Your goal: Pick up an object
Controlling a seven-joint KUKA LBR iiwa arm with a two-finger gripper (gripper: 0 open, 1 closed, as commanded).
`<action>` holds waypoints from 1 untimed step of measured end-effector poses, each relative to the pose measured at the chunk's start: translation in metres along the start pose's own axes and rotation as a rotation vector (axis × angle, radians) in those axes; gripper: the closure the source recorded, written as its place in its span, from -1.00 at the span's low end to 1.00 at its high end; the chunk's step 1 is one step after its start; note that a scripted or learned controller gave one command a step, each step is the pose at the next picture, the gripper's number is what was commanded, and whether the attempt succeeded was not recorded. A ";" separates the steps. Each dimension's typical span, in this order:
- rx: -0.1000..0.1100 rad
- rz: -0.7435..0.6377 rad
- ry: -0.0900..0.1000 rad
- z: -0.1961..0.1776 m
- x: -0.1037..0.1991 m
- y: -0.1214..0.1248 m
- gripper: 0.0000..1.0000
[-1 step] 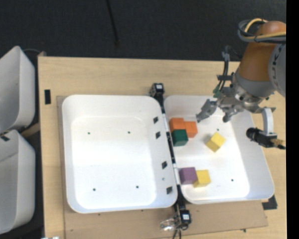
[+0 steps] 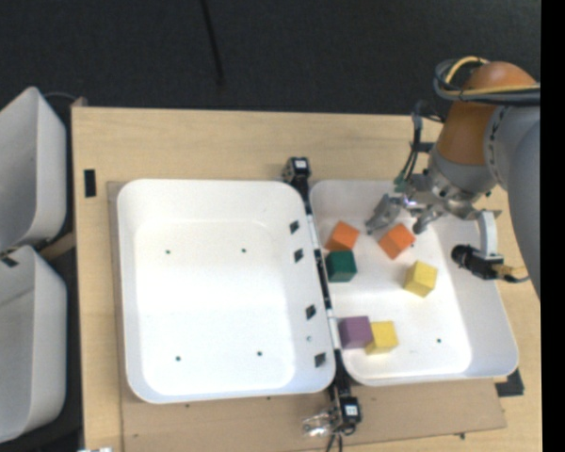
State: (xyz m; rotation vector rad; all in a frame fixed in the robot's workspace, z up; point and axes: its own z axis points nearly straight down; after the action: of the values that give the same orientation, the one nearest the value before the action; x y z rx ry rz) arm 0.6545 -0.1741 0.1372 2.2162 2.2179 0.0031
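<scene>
In the right bin [image 2: 490,337], toward the frame's upper right, the tool [image 2: 405,217] hangs with fingers spread apart. An orange cube [image 2: 396,242] lies just below it, seemingly untouched, and another orange cube [image 2: 343,235] sits to its left.

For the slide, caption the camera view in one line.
KUKA arm's gripper hovers by an orange block in the right bin, among five other coloured blocks.

No readable text, labels, brands or numbers on anything.
</scene>
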 end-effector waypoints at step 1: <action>0.005 -0.008 -0.005 0.033 0.066 0.037 -1.00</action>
State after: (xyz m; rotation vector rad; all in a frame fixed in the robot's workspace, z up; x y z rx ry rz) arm 0.6917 -0.1086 0.1039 2.2070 2.2269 -0.0084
